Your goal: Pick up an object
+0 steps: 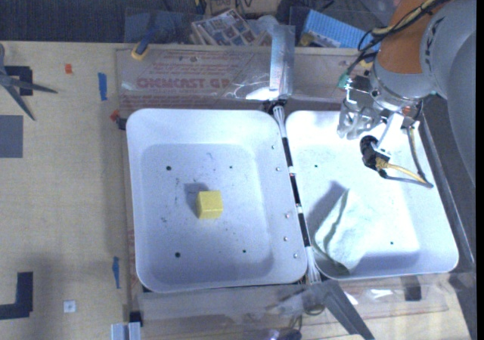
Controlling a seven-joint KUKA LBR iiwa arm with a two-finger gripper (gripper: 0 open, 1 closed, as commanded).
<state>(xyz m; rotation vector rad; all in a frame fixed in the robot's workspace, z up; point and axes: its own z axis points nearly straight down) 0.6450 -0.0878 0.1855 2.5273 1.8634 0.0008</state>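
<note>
Hand above right bin

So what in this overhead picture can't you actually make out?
- Tool: small and glared against the right white plastic bin; open or shut, unclear.
- Grey arm with orange band: cut off by the picture's top and right edges.
- Small yellow cube in the left white plastic bin: too small to tell its material.
- Cardboard lettering: blurred, partly unreadable.

Yellow block in left bin
</note>
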